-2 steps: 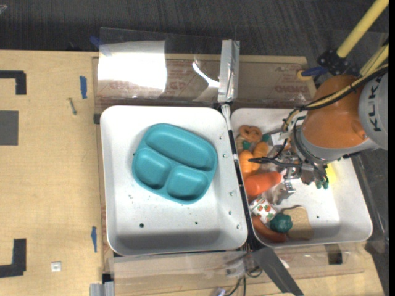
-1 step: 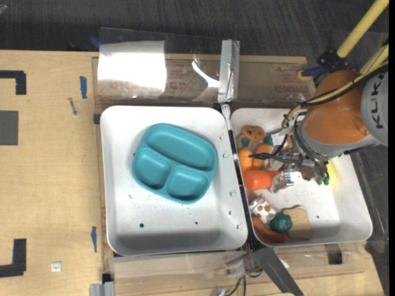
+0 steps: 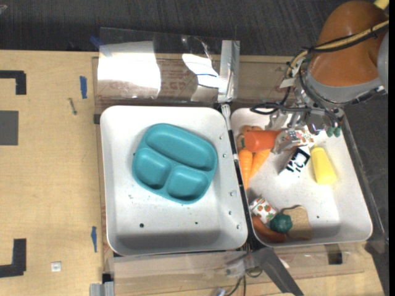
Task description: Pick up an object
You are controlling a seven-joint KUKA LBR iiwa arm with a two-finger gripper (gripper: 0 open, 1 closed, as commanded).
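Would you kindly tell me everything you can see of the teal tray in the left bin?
The tray is a teal, rounded oblong dish that looks like matte plastic. It has three compartments: one long one along its upper side and two smaller ones below. It lies flat, turned at a slant, near the middle of the left bin. It rests on the bin's white floor, with nothing in it and nothing else touching it.

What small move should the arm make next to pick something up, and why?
Probably lower the gripper straight down. It sits over the back of the right white bin, with the orange carrot-shaped toys and the yellow block lying close beside it.
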